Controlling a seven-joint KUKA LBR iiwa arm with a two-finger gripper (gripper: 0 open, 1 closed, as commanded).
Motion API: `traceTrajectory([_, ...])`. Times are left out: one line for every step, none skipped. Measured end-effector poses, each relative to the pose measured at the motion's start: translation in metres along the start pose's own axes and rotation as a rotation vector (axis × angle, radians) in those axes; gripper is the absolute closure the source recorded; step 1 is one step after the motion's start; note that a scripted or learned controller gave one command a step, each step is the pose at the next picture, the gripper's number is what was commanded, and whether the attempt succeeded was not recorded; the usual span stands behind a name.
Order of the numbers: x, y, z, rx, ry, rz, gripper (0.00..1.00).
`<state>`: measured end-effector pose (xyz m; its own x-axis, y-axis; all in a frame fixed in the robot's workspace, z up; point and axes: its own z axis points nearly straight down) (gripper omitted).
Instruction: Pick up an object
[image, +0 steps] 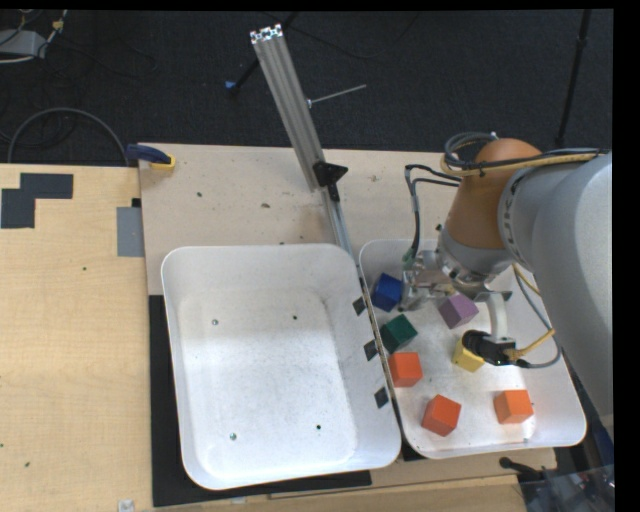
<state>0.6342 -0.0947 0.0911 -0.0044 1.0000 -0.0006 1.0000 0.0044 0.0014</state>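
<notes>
We are holding our gripper (427, 283) low in the upper part of the right bin (480, 432), and we cannot tell whether it is spread or pressed together. The blue cube (388, 292) is lying just beside it at nine o'clock, the green cube (400, 330) near it at seven and the purple cube (458, 310) near it at four. Three orange cubes (441, 413) are sitting farther out toward six. We are judging this the approach, with nothing lifted. The next move calls for centring on one cube, likely the blue, and closing around it while staying clear of the bin wall.
</notes>
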Motion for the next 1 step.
traceTrajectory([-0.0466,-0.0580,-0.0019,-0.001,0.000,0.008,1.00])
